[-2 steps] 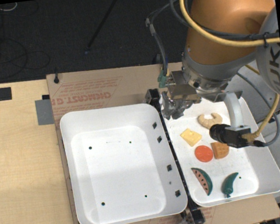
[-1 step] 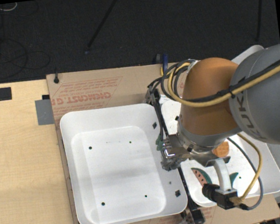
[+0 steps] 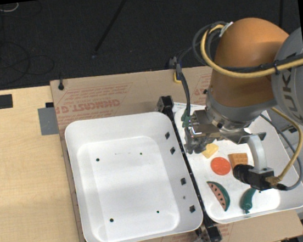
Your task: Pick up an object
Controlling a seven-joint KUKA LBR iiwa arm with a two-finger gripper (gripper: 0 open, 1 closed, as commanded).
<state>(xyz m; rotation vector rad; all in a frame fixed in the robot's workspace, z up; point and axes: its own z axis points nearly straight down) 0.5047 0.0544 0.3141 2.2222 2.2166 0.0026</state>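
Reaching into the right bin (image 3: pixel 294 195), we hang our gripper (image 3: pixel 194 140) beside the yellow piece (image 3: pixel 211 150); finger state we cannot tell.

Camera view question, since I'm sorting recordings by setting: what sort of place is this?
Probably a robotics lab bench for grasping trials: a grey-and-orange arm reaches over two white bins on cardboard, toy food such as an orange disc lies in the right one, and cables trail across the dark floor.

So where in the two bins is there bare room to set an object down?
The left bin offers bare floor from wall to wall. The right bin is crowded: yellow piece, orange disc, watermelon slice and green piece sit beneath the arm.
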